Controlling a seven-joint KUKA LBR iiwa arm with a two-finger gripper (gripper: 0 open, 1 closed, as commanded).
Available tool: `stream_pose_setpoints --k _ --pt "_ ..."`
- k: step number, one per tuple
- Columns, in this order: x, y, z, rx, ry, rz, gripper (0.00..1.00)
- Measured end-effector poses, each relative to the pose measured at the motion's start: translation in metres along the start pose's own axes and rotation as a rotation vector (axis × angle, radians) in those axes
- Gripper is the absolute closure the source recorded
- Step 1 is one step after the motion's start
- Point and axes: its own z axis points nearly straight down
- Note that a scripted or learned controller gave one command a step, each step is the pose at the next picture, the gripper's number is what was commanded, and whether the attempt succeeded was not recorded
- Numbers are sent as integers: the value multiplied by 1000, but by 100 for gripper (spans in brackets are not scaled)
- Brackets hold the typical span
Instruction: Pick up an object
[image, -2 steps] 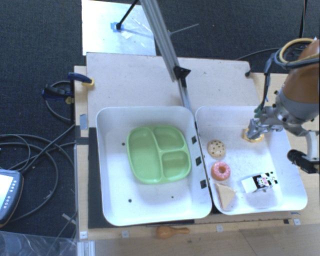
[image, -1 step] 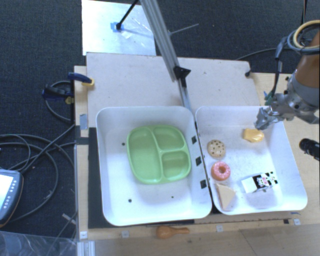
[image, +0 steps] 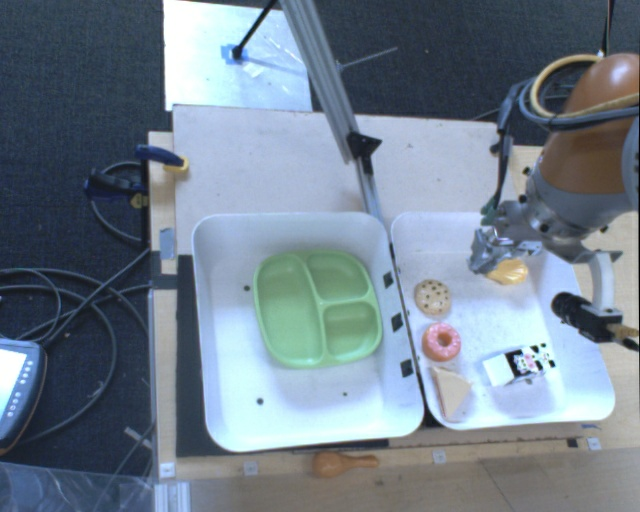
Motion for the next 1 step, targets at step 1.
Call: stream_pose_setpoints --k 1 --pt "47 -11 -1 -1 0 0 100"
